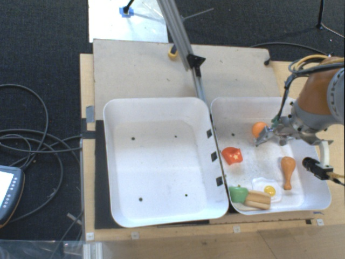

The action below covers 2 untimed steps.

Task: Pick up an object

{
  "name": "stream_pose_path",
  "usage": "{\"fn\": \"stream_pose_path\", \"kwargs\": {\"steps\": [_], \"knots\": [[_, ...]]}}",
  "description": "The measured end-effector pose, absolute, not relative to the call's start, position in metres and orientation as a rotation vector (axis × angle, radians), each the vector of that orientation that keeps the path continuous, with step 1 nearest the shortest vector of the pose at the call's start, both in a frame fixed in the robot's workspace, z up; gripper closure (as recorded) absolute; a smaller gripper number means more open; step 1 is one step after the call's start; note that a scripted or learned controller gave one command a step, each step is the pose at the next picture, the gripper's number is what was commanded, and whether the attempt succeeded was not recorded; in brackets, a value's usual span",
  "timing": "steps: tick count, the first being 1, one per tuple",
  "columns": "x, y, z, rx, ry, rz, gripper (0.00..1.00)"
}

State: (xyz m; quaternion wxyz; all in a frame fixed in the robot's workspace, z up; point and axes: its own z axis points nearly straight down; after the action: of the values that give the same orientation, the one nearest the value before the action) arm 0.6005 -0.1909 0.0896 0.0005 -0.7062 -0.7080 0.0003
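Pincer [268, 137] of mine hangs low in the right bin [237, 112], just beside the orange ball [259, 128]; whether it is spread, I cannot tell. Left to right lie a red piece [232, 155], green piece [237, 193], fried egg [268, 189], drumstick [288, 171].

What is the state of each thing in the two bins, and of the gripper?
gripper: low in the right bin, beside the orange ball.
orange ball: resting free on the bin floor.
red piece: lying free near the divider.
drumstick: lying flat.
fried egg: flat, yolk up.
green piece: against the near wall, touching the bread.
bread: lying on its side.
left bin: upright.
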Motion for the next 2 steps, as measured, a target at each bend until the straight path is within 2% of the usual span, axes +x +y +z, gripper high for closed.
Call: {"fn": "stream_pose_path", "kwargs": {"steps": [1, 2], "knots": [[0.602, -0.191, 0.102, -2.221, -2.227, -0.003, 1.0], [0.599, -0.195, 0.165, -2.226, -2.228, -0.006, 1.0]]}}
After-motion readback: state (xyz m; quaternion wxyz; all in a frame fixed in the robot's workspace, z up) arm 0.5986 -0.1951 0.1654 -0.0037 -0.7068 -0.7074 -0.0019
